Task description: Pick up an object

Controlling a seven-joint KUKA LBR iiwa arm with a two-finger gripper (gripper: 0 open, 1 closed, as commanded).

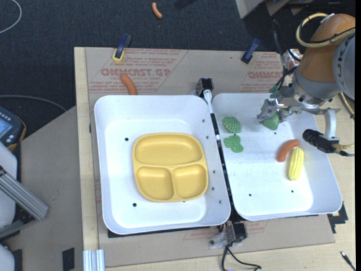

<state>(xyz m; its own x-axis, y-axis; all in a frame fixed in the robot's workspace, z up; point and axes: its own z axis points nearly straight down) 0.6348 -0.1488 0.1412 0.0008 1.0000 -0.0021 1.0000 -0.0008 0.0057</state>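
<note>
Yellow tray (169,167); white bins (113,151); green toy (231,124).

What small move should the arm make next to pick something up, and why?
Probably lift straight up a little, as a test. The pincer sits low in the right bin, right at a green object; a firm hold on it is not clear.

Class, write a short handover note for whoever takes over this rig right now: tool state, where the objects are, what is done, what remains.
Tool: low in the right white bin's far corner, over a small green piece; grip unclear.
Also in that bin: two green leafy pieces, an orange sausage, a yellow corn cob.
Left white bin: yellow divided plastic tray.
Done: approach only; no lift seen.
Left: grasp and raise one object.
</note>
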